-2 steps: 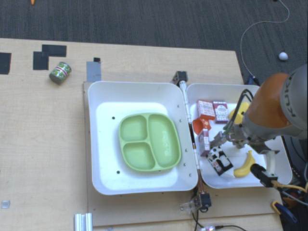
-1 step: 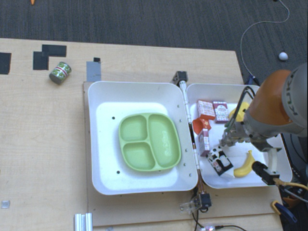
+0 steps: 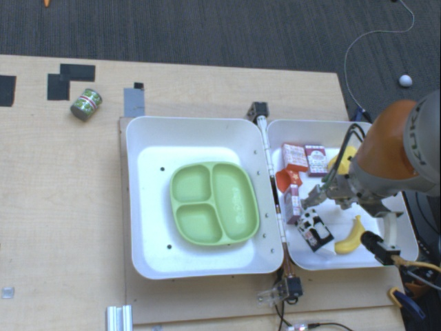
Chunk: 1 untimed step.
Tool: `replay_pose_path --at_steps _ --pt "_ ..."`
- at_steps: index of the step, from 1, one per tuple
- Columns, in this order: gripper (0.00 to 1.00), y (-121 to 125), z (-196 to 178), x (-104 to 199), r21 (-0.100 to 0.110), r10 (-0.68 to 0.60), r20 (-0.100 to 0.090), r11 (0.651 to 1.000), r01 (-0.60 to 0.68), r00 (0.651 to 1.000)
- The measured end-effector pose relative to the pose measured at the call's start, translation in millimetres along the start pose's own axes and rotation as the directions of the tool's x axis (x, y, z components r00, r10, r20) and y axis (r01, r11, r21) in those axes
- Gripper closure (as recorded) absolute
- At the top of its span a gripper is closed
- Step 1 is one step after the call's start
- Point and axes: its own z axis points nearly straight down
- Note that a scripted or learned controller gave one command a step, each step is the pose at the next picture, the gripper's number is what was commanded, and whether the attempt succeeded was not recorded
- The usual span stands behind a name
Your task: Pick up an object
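Fingers [image 3: 313, 197] hang over boxes [image 3: 303, 158] in right bin [image 3: 406, 247]

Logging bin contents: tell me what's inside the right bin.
The right bin holds two red-and-white boxes, an orange packet, a black-and-white item and a banana. The arm covers the bin's right part, with something yellow peeking out.

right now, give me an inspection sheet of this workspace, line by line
surface: wooden bench bearing two white bins, left bin and right bin.
job's things: yellow banana, small red boxes and a black-and-white item in the right bin.
clutter: green divided tray in the left bin; small can on the bench.
grippers: gripper low over the right bin; grasp unclear.
cables: thin cable looping on the floor.
surroundings: dark carpet with a small white ball.
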Motion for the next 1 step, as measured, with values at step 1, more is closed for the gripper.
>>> replay_pose_path --at_steps 1 --pt "1.00 1.5 -10.6 0.6 -0.004 -0.002 0.000 1.000 0.002 1.000"
